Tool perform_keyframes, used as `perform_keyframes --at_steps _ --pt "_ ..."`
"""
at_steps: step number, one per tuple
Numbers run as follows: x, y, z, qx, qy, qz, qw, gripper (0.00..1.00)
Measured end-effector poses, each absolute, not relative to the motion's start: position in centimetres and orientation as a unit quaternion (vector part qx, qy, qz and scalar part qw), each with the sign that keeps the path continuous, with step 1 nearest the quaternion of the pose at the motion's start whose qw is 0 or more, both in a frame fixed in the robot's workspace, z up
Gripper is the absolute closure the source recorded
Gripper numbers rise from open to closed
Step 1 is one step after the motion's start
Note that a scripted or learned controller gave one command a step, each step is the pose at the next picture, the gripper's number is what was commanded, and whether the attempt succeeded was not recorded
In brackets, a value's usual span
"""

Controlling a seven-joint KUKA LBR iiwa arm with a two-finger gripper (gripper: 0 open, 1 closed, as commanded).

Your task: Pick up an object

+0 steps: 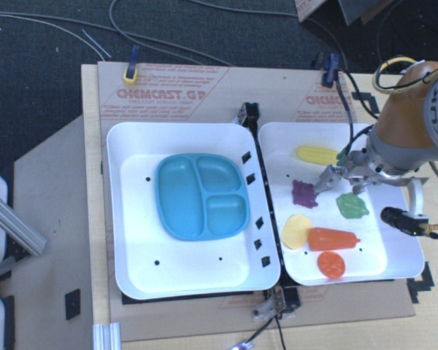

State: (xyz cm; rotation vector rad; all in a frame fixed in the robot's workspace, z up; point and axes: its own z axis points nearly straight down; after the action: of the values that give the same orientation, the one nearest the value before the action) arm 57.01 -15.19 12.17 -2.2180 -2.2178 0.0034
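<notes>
White plastic bins sit side by side on the bench: the left bin (124,195) carries a blue divided tray (202,195), and the right bin (277,144) holds a yellow corn cob (317,154) at twelve o'clock, a purple piece (304,194) at nine, a green piece (352,205) near the centre, and a pale yellow piece (296,232), an orange carrot (333,238) and a round orange fruit (332,265) toward six. The gripper (341,180) hangs between the purple and green pieces, with nothing seen between its fingers; whether they are spread or closed I cannot tell.

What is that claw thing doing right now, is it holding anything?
Gripper: fingers open, holding nothing, above the right bin between the purple toy and green toy.
</notes>
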Motion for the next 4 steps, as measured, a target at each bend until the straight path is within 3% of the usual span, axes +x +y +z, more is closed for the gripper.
perform_keyframes --at_steps 1,2,4 --pt "57.1 -15.1 8.4 -0.707 -0.707 -0.0001 0.001 0.0" --pt "57.3 -15.2 10.0 -0.707 -0.707 -0.0028 -0.003 1.0" --pt "58.7 -14.9 20.7 -0.707 -0.708 -0.0022 -0.003 1.0"
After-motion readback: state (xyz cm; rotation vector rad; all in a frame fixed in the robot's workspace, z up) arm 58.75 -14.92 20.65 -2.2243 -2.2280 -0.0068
